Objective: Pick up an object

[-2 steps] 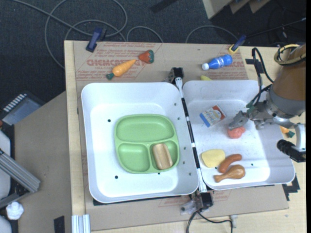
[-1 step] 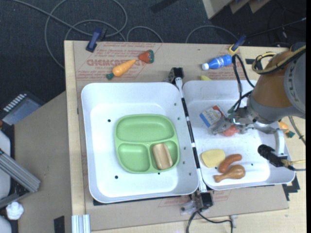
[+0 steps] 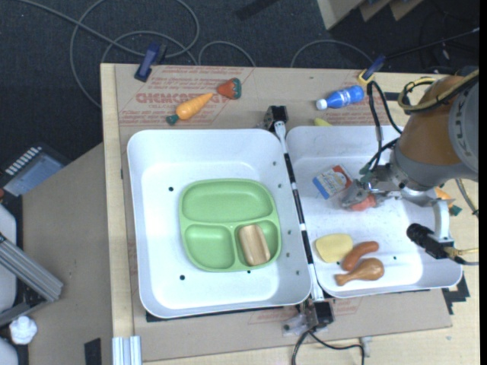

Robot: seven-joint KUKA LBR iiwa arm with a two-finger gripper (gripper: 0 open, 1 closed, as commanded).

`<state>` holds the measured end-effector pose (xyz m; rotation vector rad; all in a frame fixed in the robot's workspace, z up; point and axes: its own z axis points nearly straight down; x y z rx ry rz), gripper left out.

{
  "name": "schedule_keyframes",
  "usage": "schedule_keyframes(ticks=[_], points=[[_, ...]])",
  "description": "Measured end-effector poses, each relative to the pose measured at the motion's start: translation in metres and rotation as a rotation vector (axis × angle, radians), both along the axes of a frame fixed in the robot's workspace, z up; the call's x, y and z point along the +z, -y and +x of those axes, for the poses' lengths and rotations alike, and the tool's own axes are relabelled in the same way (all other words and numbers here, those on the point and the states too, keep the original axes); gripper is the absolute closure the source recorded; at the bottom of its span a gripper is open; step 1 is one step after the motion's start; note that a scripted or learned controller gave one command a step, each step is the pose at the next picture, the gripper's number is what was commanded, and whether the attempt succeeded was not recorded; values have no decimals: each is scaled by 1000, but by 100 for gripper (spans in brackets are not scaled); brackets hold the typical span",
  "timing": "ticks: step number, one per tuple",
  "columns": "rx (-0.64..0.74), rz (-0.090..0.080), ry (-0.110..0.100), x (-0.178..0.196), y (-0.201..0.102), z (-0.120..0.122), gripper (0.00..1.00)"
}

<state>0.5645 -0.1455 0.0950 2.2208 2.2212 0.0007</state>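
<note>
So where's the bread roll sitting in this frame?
The bread roll lies in the lower right compartment of the green divided plate, inside the left white bin, across the divider from the yellow piece.

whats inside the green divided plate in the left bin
The green divided plastic plate holds one tan bread roll, lying in its lower right compartment. The other two compartments show bare green. Whatever lies beneath the roll is covered.

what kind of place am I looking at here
Likely a robotics lab bench for grasping trials: two white bins side by side hold toy food like a drumstick, cables trail across the dark floor, and the end effector reaches in.
</note>
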Motion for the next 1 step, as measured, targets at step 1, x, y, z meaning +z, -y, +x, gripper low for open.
schedule_keyframes(ticks=[1], points=[[1, 1, 1, 90, -79, -4, 100]])
